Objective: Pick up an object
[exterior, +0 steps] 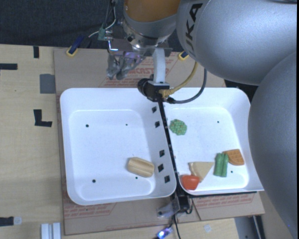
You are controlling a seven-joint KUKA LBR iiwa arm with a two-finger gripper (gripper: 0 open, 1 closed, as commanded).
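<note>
The gripper (120, 67) hovers beyond the left bin (70, 133) at twelve o'clock; its fingers' state cannot be told. A bread roll (140, 167) lies at that bin's five o'clock.

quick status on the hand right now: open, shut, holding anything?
Hand: above the far edge of the left shallow white bin, nothing visibly held; open or shut cannot be told.
</note>
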